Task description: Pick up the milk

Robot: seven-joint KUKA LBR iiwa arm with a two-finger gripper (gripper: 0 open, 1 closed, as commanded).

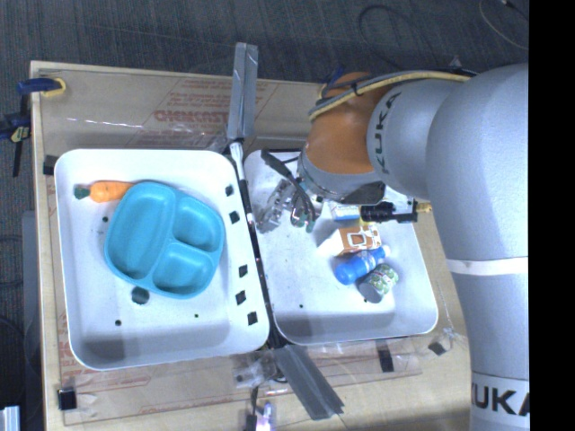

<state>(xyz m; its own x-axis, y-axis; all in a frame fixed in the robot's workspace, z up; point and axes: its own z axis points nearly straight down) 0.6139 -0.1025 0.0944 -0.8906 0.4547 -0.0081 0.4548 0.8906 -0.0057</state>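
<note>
In the right bin [305, 317], a small white and orange carton [360, 238] lies near the middle; it looks like the milk. A white and blue piece [345, 212] pokes out from under the wrist just above it. My gripper [286, 206] hangs low over the bin's upper left part, to the left of the carton and apart from it. Nothing shows in its grasp. The orange band and grey wrist [346, 146] cover the bin's back edge.
A blue bottle [353, 267] and a green can [381, 280] lie just below the carton. The left bin [90, 330] holds a blue divided plate [166, 238] and a carrot [110, 189]. A black-marked divider [244, 268] separates the bins.
</note>
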